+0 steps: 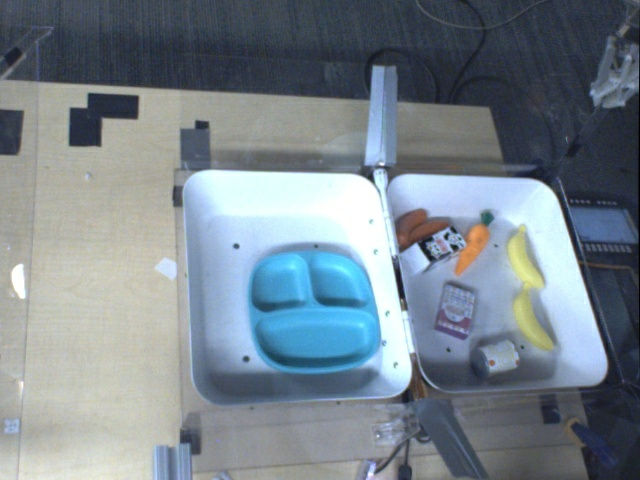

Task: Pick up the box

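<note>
Box (456,310) is laid flat in bin (572,298), well apart from gripper (615,73), w/ room left round it for grasping, prob.; gripper state can't be told.

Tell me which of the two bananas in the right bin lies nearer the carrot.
The upper banana, farther from the camera: it lies just right of the carrot. The other banana sits lower, near the small can.

A pale wooden desk (100,298) with black tape patches (100,116) meets dark grey carpet floor (230,18), where a thin cable (470,8) loops.
</note>
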You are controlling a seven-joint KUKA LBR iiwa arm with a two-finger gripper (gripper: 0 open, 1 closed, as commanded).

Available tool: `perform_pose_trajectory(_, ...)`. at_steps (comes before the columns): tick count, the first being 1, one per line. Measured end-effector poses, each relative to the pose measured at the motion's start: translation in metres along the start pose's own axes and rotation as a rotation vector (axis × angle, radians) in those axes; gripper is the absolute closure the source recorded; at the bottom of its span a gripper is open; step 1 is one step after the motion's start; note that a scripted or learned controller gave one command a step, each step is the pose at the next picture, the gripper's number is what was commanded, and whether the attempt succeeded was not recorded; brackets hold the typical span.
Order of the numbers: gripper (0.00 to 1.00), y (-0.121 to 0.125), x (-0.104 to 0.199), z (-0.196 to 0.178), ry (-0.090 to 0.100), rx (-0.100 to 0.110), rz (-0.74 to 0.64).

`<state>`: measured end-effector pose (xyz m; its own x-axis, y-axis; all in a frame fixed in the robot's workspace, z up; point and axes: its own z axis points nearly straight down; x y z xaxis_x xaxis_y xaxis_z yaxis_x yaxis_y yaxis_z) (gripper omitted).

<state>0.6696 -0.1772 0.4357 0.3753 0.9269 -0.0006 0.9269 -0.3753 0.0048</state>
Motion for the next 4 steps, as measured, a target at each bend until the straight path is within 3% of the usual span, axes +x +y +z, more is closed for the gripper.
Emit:
perform_pose_trajectory(1, 1.0, -0.007, 0.017, 0.013, 0.0, 0.0, 0.03)
perform_pose_trajectory(2, 1.0, -0.023, 0.04, 0.121, 0.001, 0.003, 0.071)
perform_pose_trajectory(3, 1.0, 0.003, -0.007, 0.035, 0.001, -0.003, 0.124)
perform_pose_trajectory(4, 1.0, 0.007, -0.018, -0.001, 0.001, -0.002, 0.135)
